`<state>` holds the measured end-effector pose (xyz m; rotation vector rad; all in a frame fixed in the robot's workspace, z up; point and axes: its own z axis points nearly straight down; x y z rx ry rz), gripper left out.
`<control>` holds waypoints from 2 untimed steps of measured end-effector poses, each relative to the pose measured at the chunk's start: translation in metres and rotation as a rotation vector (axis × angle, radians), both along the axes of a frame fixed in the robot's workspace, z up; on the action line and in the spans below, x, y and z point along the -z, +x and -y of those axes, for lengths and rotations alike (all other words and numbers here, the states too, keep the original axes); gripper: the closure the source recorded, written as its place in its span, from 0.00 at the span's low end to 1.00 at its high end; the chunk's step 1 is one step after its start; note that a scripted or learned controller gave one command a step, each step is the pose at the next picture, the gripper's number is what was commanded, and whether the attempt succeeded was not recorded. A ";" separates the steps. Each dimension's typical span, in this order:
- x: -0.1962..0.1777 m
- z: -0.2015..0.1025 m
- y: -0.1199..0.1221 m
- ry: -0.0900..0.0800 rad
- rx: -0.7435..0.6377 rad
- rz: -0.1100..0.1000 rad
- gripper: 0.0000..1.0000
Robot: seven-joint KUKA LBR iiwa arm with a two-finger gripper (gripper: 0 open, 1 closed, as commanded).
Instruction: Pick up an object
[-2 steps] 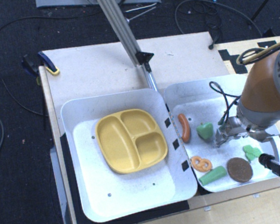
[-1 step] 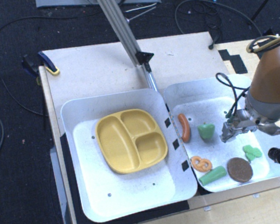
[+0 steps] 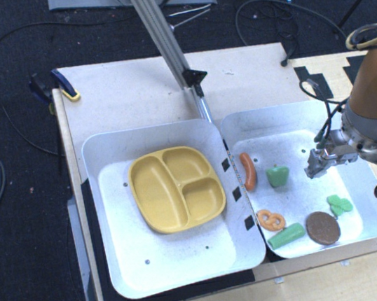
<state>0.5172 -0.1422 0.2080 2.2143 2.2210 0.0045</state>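
The right bin point(image 3: 281, 128) holds several small items. An orange sausage point(image 3: 248, 171) lies near its left wall, with a green pepper-like piece point(image 3: 278, 177) beside it. A pretzel point(image 3: 271, 221) and a green cucumber-like stick point(image 3: 286, 236) lie at the front left. A brown round cookie point(image 3: 323, 228) and a small green leafy piece point(image 3: 340, 204) sit at the front right. My gripper point(image 3: 314, 166) hangs over the right half of this bin, right of the green pepper piece and above the cookie. I see nothing between its fingers.
The left bin point(image 3: 110, 194) holds a yellow divided tray point(image 3: 177, 187). A metal pole point(image 3: 163, 33) slants from the back to the seam between the bins. The arm's body point(image 3: 376, 102) covers the right bin's far right edge. Cables lie on the dark floor around the bench.
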 end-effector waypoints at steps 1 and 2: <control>-0.012 -0.056 -0.006 0.004 -0.005 -0.005 1.00; -0.003 -0.109 -0.006 0.004 -0.005 -0.007 1.00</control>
